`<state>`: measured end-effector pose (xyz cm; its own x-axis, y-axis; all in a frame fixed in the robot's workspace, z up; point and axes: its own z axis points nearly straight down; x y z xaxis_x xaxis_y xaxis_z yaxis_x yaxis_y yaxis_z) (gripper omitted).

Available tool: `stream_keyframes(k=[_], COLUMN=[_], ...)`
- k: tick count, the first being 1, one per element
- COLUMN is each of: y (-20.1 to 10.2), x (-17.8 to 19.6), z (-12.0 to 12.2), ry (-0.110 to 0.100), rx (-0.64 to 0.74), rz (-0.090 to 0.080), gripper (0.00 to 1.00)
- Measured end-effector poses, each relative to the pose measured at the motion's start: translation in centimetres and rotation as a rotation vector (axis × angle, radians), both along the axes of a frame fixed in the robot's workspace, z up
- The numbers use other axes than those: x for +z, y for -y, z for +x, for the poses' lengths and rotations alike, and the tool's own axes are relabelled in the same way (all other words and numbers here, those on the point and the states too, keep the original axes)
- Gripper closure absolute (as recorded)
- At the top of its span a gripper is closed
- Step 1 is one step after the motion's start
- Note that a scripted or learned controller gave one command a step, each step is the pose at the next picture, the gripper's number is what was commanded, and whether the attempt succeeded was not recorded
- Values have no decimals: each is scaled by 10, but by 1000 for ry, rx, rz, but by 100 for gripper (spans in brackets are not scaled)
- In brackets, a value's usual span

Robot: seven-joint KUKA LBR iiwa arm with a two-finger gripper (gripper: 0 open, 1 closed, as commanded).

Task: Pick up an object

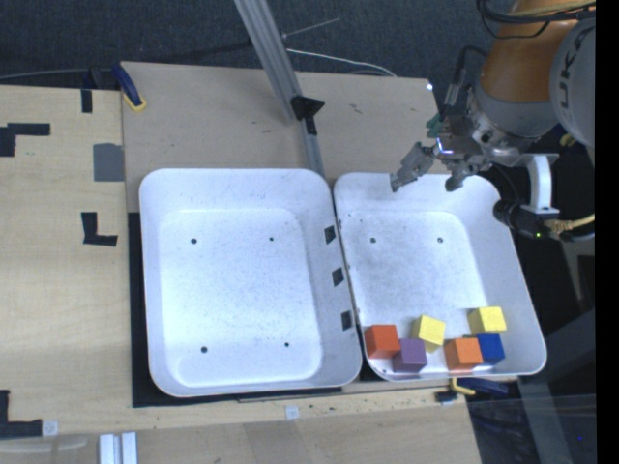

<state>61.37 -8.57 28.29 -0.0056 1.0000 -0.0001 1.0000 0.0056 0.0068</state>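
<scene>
Blocks cluster at the right bin's near edge. The gripper hangs spread wide and empty over the far rim; best aim for the outlying yellow block, approaching straight down.

Even, bright overhead light, soft faint shadows under the bins, mild glare on their white rims, gripper slightly blurred, dark floor at top, overall soft, grainy focus

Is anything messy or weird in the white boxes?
Nothing is broken or spilled. The blocks are all bunched along the right bin's near edge, some touching and turned at different angles. The gripper hangs over that bin's far edge, holding nothing.
</scene>
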Motion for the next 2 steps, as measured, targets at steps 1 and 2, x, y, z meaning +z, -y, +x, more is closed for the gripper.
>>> stream_keyframes(k=[1, 2], y=[32, -35], x=[-14, 2], z=[65, -16], ry=[-8, -10], rx=[-5, 0], rz=[-2, 2], gripper=[0, 0])
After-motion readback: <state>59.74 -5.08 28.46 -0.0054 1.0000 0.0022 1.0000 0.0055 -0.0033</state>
